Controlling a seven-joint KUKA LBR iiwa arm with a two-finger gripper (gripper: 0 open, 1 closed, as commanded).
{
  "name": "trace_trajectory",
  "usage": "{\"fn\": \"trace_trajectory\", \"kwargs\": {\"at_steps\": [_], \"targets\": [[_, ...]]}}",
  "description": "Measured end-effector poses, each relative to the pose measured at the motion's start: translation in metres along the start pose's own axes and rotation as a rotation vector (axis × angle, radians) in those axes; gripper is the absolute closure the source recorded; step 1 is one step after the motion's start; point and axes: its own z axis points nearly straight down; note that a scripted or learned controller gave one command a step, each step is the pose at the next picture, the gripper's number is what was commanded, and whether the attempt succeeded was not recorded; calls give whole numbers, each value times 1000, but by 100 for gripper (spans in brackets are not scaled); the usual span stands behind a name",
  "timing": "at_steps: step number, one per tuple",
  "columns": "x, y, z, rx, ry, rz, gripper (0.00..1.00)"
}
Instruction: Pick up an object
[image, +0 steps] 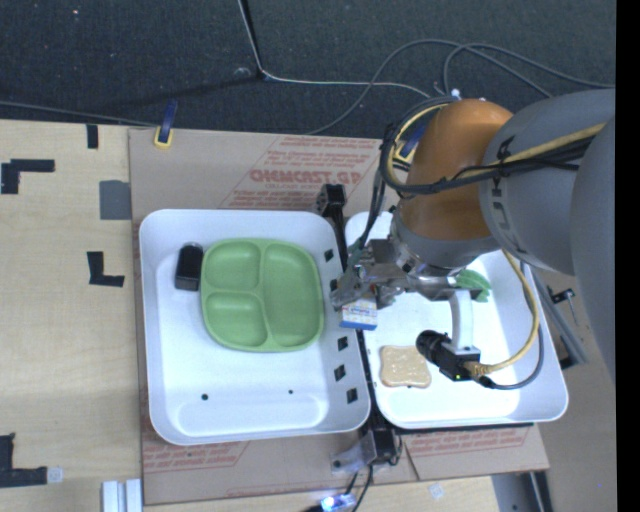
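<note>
A: What lay in the left bin (165, 400)?

B: One black block (188, 267) beside one green plate (263, 295). The plate looked stiff, light and slick; I'd have taken it by the rim.

A: And at the divider?

B: The gripper (362, 290) hung over the right bin's (540, 405) left edge, with one small blue-and-white card (358, 317) just beneath it. Whether its fingers gripped the card, I couldn't tell.

A: Further right?

B: One slice of toast (404, 367), probably soft and light, best pinched across its edges. One green scrap (478, 286) peeked out beside the arm.
</note>
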Motion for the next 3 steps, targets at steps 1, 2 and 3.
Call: {"fn": "trace_trajectory", "kwargs": {"at_steps": [1, 2, 3], "targets": [[57, -11, -3, -1, 0, -2, 100], [69, -14, 14, 1, -3, 4, 100], [69, -13, 13, 0, -2, 4, 0]]}}
